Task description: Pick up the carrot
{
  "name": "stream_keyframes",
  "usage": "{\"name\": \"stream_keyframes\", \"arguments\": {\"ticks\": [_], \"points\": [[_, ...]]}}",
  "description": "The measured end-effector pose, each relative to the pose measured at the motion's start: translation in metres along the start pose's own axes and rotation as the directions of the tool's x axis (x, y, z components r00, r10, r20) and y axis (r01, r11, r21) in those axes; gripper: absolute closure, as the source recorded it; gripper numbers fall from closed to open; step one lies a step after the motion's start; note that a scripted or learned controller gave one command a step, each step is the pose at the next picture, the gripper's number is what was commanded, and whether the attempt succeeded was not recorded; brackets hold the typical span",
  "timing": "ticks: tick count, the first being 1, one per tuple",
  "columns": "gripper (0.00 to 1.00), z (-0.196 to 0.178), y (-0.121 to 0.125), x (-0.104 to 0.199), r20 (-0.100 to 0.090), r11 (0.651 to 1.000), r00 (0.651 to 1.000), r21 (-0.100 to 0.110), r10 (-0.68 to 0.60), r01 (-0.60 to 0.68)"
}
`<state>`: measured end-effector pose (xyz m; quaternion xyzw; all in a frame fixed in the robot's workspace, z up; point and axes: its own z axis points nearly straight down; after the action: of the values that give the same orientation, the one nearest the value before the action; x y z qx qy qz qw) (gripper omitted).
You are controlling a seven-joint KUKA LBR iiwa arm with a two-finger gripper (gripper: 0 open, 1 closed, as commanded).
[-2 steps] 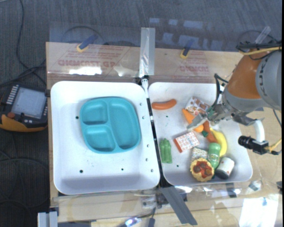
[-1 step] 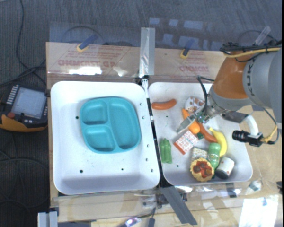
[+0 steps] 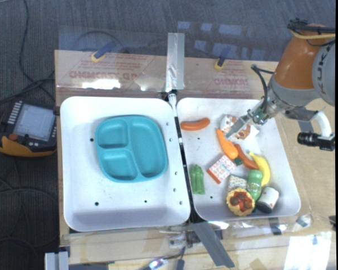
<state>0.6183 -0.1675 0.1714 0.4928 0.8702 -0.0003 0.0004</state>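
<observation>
Two white bins side by side on the bench; left bin (image 3: 79, 167) holds a teal tray (image 3: 131, 148) with three compartments, lying flat near the bin's middle; right bin (image 3: 205, 207) holds the food items.

Arm (image 3: 304, 66) enters from the right, orange band above the wrist; pincer (image 3: 236, 126) reaches down-left into the right bin's upper part; its tip sits over a small white-and-orange pack (image 3: 236, 126), looks to be touching or just above it; fingers too small and blurred, can't tell if apart or together; nothing clearly seen between them.

Carrot (image 3: 227, 143) lies in the right bin, near its middle, slanted from upper left to lower right; just below-left of the pincer tip, close but apart from it as far as can be judged; not held.

Other items in right bin: sausage (image 3: 195, 124) near the upper left, lying flat, well apart from the pincer; green bottle (image 3: 198, 180) by the left wall; red-and-white box (image 3: 220, 168) just below the carrot; banana (image 3: 262, 166) to the right of the carrot; red pepper-like piece (image 3: 248, 160) between carrot and banana; cluster at lower right with a round red-and-yellow item (image 3: 240, 201) and a dark can (image 3: 267, 198).

Orange-and-grey handheld unit (image 3: 25, 129) on the floor left of the bench, cable attached.
</observation>
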Motion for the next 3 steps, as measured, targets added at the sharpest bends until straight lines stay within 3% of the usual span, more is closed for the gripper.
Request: {"name": "stream_keyframes", "arguments": {"ticks": [1, 2, 3], "points": [[0.0, 0.063, 0.003, 0.028, 0.001, 0.994, 0.994, 0.003, -0.113, 0.113], [1.0, 0.056, 0.004, 0.028, -0.002, 0.994, 0.994, 0.002, -0.113, 0.113], [1.0, 0.041, 0.025, 0.023, -0.001, 0.985, 0.985, 0.002, -0.171, 0.171]]}}
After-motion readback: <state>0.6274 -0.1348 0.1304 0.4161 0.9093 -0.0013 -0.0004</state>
